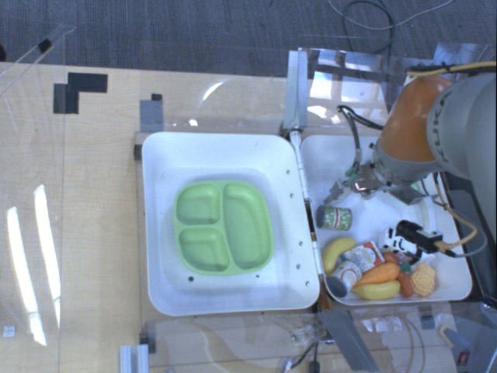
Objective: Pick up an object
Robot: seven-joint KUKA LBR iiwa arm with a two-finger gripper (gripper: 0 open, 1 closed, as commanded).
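Note:
My gripper (pixel 344 188) hangs over the upper middle of the right bin (pixel 326 155), below the arm's orange band. Just beneath it and slightly to the left, a small green and white can (pixel 335 218) lies on its side on the bin floor, apart from the gripper. Along the bin's front edge lies a heap of toy food: a yellow banana (pixel 338 252), a second banana (pixel 378 290), an orange carrot (pixel 380 273), a white packet (pixel 359 257) and a yellow knobbly piece (pixel 423 280). I see nothing held in the gripper.
The left bin (pixel 163 162) holds a green divided plate (pixel 224 227) in its middle. A metal divider (pixel 295 92) stands between the bins at the back. A grey scoop-like item (pixel 335 286) lies at the right bin's front left corner.

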